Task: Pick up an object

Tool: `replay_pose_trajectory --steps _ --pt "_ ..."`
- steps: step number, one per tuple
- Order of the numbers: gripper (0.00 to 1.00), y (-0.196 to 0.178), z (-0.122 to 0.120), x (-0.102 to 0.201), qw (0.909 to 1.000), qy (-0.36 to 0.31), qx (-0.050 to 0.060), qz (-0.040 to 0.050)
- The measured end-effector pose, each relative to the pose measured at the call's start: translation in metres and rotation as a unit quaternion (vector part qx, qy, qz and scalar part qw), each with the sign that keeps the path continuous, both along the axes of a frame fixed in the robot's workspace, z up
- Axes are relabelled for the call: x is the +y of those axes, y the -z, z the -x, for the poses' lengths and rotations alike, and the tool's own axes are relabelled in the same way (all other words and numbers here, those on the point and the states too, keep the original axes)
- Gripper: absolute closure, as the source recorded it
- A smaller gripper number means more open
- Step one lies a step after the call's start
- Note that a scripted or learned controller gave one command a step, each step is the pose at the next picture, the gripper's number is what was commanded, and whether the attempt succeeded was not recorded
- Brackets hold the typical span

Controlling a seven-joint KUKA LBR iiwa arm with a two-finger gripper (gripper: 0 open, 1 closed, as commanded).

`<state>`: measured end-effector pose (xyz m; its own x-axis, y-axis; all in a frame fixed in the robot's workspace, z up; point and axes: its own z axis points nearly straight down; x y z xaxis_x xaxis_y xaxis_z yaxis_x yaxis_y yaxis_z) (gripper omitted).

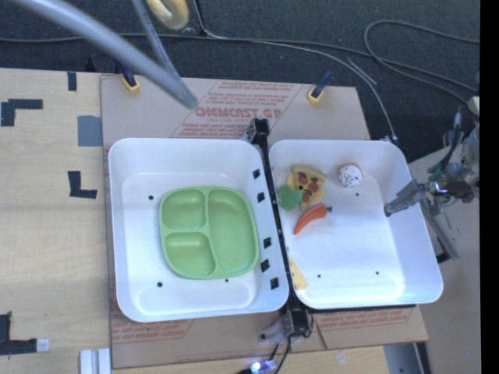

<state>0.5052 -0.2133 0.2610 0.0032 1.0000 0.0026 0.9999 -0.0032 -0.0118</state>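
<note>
The two-finger gripper (399, 201) is hovering at the right rim of the right-hand shallow white bin (405, 283); its jaw state is not discernible. The orange plastic carrot (310, 217) is lying near that bin's left wall, well apart from the gripper.

We see the grey metal two-finger gripper (399, 201) at the view's right side, reaching leftward at a low slant. Behind it, the wrist hardware (456, 181) with its cables sits at the far right edge, blurred.
</note>
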Motion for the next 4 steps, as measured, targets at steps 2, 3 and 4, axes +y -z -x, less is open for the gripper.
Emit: replay_pose_trajectory --steps 2,3,4 --pt "0.00 0.057 0.003 -0.003 1.0000 -0.001 -0.002 0.0008" --pt "0.00 0.104 -0.001 0.005 1.0000 -0.002 -0.003 0.0008" --pt "0.00 0.168 -0.004 0.007 1.0000 -0.002 -0.002 0.0006"
